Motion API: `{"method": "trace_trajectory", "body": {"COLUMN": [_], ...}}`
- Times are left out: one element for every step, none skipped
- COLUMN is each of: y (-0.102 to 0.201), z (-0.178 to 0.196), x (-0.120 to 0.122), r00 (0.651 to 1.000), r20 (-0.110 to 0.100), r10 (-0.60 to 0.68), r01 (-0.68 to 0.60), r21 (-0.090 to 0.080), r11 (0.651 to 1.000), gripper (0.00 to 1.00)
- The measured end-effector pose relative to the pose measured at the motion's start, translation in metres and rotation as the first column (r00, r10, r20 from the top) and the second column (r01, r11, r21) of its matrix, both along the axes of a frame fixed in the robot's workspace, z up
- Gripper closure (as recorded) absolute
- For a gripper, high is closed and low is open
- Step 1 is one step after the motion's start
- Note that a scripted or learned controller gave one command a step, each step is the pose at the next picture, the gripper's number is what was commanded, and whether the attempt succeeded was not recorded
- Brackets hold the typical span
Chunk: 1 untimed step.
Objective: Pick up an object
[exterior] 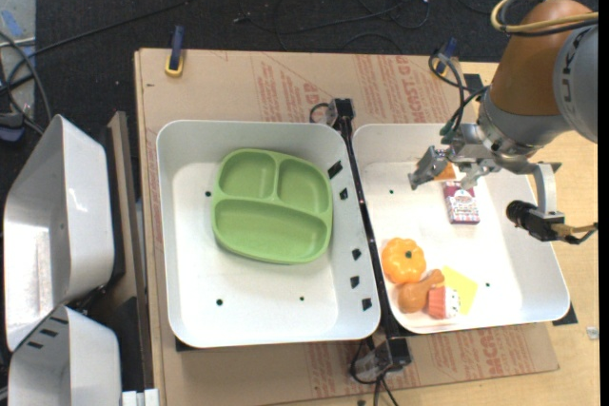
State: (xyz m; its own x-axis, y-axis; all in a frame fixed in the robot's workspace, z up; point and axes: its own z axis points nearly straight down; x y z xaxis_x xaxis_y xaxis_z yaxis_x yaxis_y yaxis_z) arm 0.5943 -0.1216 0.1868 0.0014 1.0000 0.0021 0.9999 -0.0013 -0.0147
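gripper: low over the right bin, upper part; something small and orange shows at the fingers.
jaws: cannot tell whether spread or pinching.
candidates: pink box just beside; orange pumpkin and a small pile nearer the front.
risk: closing off-centre could nudge the box aside.
hidden: fingertips blurred; pile items overlap, hard to separate.
left bin: green tray.
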Motion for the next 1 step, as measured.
{"method": "trace_trajectory", "body": {"y": [0.0001], "z": [0.0082], "x": [0.0032], "r00": [1.000], "r20": [0.015], "r10": [0.002], "r01": [-0.002], "r21": [-0.002], "r11": [1.000], "gripper": [0.00]}}
